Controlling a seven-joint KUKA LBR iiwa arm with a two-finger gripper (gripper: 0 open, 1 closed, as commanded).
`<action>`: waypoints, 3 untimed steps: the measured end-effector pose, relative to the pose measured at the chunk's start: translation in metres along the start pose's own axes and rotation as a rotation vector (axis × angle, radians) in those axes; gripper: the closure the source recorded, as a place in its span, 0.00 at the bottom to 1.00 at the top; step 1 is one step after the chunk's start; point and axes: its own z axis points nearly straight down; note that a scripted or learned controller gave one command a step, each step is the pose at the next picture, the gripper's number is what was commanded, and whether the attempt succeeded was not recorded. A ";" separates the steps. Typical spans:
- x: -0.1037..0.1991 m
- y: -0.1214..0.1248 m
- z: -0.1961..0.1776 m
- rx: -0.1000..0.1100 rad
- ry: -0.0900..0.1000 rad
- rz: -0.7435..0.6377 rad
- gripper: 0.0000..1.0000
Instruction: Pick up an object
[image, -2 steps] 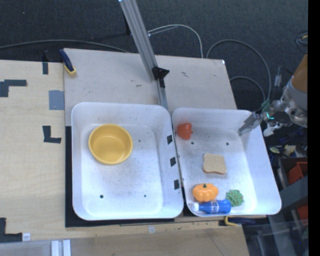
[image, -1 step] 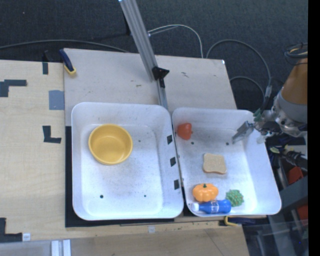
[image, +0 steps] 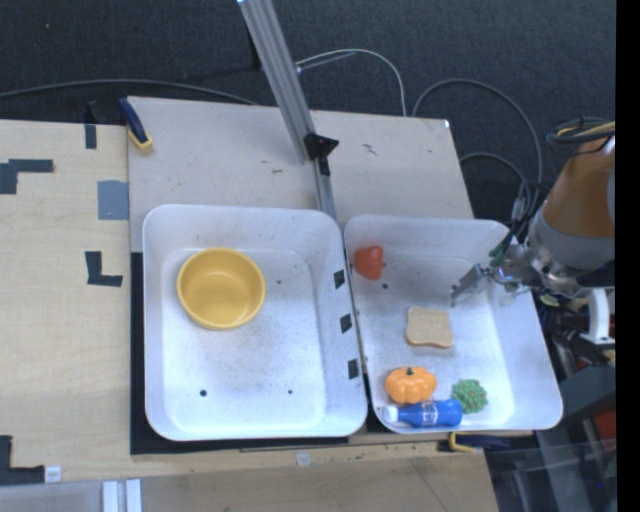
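My gripper (image: 472, 284) hangs over the right side of the right bin (image: 530, 370), at the end of the grey arm with its orange band (image: 585, 195). It is up and to the right of a slice of bread (image: 429, 327) and apart from it. A red tomato (image: 369, 261) lies near the bin's back left corner. Along the front wall sit an orange pumpkin (image: 411, 384), a blue bottle (image: 425, 413) and a green broccoli piece (image: 468, 395). I see nothing held in the gripper.
The left bin (image: 160, 380) holds a yellow bowl (image: 221, 288) at its back left. A slanted metal pole (image: 285, 75) runs down to the divide between the bins. Cables trail behind the right bin.
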 end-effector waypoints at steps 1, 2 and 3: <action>0.006 -0.002 0.045 0.000 0.000 -0.001 0.00; 0.006 -0.001 0.032 -0.004 0.000 -0.002 1.00; 0.002 0.001 -0.030 -0.012 -0.003 0.000 1.00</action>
